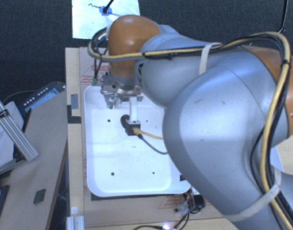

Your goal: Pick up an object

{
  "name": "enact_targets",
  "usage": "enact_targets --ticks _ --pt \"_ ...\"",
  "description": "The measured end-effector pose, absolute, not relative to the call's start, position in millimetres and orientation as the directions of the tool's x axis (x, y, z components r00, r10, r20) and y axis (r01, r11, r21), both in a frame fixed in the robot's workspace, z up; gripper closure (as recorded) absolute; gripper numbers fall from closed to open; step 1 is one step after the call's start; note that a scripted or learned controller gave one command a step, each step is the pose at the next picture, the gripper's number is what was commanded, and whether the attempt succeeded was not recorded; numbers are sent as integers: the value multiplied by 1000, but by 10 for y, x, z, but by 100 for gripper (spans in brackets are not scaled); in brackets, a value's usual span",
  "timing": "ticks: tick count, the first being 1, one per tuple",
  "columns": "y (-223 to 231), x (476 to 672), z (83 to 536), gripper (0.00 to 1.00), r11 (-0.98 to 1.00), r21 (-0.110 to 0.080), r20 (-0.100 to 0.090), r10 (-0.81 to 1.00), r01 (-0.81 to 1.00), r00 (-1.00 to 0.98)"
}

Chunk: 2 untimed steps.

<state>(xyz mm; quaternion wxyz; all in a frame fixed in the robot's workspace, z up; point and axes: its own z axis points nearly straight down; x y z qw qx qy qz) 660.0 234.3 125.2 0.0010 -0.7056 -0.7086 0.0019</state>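
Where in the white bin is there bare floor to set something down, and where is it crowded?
Bare floor spans the near half of the white bin, bordered by its left wall, front rim and the arm on the right. A narrow strip runs up the left wall. Crowded: the far end under the gripper, and the right side beneath the arm.

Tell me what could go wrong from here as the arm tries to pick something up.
The gripper sits close to the far corner of the white bin, so coming down it might strike the wall. The arm also blocks much of the camera's sight on the right, so a failed grasp could be hard to spot.
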Motion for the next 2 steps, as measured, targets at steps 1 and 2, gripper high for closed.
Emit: enact_targets --ticks 1,2 --pt "1885 6683 818 100 -2 -3 -3 1000 1000 2" --pt "2324 6013 841 100 7 -5 1 1000 1000 -7"
